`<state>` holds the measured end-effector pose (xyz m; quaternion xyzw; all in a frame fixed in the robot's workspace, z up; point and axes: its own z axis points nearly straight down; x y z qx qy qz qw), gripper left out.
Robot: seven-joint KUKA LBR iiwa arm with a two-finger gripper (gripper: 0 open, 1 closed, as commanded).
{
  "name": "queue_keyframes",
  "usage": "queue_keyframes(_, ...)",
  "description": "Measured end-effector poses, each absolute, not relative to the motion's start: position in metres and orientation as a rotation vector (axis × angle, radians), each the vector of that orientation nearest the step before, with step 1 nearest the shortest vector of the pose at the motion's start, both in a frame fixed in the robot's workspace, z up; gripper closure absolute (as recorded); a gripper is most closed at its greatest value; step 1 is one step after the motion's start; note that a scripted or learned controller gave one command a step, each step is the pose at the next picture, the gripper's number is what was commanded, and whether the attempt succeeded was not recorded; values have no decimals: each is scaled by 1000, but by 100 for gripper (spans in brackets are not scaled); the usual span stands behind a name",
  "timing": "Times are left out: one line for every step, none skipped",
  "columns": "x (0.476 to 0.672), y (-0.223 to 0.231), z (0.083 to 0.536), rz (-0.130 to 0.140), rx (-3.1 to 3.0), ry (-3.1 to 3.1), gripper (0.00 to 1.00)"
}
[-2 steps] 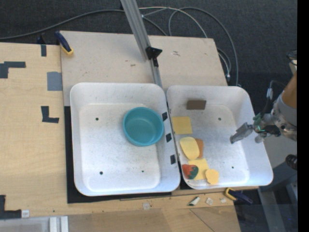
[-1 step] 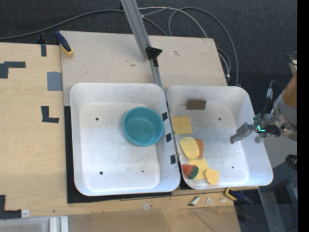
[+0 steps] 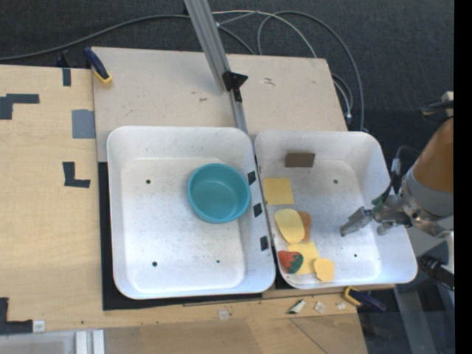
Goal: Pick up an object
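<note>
My gripper (image 3: 366,227) hangs over the right side of the right bin (image 3: 369,144), coming in from the right edge. Its two dark fingers stand apart, open, with only white bin floor between them. To its left lie a yellow square (image 3: 279,191), a yellow and orange oval piece (image 3: 292,226), a red and green item (image 3: 290,261) and a small yellow piece (image 3: 324,270). A brown block (image 3: 299,159) rests near the bin's back wall. None of these touches the gripper.
The left bin (image 3: 140,198) holds a teal bowl (image 3: 217,192) near its right wall. A grey pole (image 3: 210,39) slants down to the seam between the bins. Cables (image 3: 310,28) loop behind the bench.
</note>
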<state>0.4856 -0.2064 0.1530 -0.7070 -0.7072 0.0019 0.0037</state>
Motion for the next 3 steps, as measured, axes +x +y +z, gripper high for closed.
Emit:
queue_keyframes(494, -202, 101, 5, -2215, -2220, 0)
queue_keyframes(495, -201, 90, 1, -2221, -2224, 0)
queue_keyframes(495, -201, 100, 0, -2220, -2224, 100)
